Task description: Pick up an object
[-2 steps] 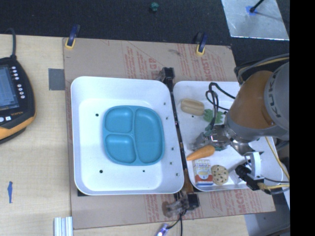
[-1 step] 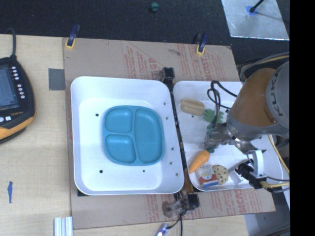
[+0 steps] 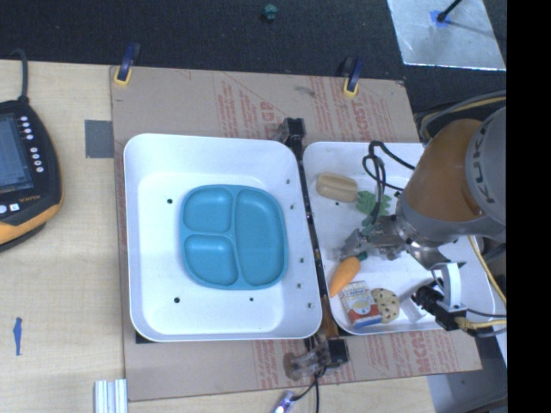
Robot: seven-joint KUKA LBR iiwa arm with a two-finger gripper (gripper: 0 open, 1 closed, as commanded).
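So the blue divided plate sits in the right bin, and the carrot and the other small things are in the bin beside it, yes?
Not quite. The camera view shows the blue divided plate in the left bin, not the right one. The rest holds: the carrot and the other small things lie in the bin beside it, the right bin, where the arm reaches in.

The bench bears cardboard, two white bins, and a pendant.
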